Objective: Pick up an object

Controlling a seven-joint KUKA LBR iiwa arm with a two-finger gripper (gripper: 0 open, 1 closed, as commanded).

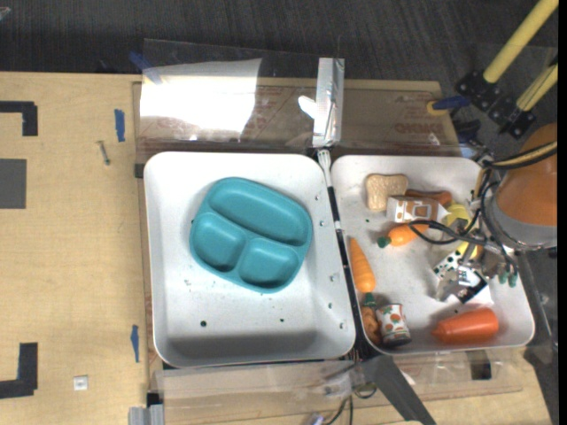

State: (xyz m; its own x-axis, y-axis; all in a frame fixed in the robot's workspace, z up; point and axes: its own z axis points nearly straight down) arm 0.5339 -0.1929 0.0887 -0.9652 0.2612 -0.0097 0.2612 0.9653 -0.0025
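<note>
Nearest my camera, along the bottom edge, I see the front lip of the right bin (496, 343), and just inside it a red-orange pepper-like toy (466, 325) lying on its side. Right above that sits my claw (461, 275), low over the bin floor among dark cables — I cannot tell from here how far apart it stands, or whether it has hold of anything. The arm's orange band (530, 193) fills the right side above it.

Working outward from the claw: a small orange fruit (400, 235) lies to its left, beside a white and orange carton (416, 209), with a slice of toast (385, 189) at the bin's far left corner. A yellow piece (458, 217) shows by the carton's right end, partly behind cables. Along the left wall lies a carrot (361, 266), and nearer me a small printed can (392, 322) rests against the front corner.

Across the divider, the left bin (177, 326) holds a teal divided plate (251, 233) — three compartments, roughly centred. Both bins sit on the tan tabletop (66, 237).
</note>
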